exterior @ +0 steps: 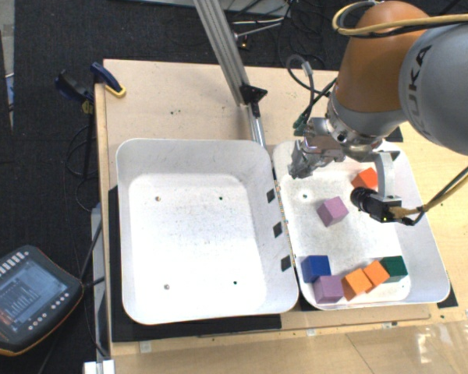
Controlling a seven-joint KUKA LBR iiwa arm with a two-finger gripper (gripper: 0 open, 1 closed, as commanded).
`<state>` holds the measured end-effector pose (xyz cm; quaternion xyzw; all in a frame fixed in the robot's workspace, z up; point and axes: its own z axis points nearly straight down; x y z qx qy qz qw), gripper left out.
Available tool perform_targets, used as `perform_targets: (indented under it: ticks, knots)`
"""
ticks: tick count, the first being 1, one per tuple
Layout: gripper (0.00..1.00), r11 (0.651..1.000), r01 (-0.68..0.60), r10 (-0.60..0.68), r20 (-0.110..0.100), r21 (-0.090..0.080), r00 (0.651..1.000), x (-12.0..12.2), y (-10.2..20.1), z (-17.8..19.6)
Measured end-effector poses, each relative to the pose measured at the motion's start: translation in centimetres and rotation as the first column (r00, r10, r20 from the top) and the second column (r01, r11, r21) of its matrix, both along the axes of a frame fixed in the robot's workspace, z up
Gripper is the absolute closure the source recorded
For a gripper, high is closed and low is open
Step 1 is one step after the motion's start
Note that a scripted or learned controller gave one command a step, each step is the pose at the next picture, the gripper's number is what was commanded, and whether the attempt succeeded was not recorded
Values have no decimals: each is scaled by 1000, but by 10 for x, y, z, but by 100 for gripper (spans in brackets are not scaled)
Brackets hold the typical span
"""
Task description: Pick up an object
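Purple, orange, blue and green blocks all lay loose in the right bin (429,283). The gripper (303,164) hung above its far corner, its state impossible to tell; seemingly nothing was lifted yet.

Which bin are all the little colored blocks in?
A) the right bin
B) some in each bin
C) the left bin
A. The purple block, blue block, orange blocks and green block all lie in the right bin, under the gripper.
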<state>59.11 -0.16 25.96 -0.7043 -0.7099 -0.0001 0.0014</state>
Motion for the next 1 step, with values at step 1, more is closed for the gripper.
perform_targets:
  ticks: [1]
  knots:
    - [100,1000,-1,1,-2,0,1000,-28,56,-7]
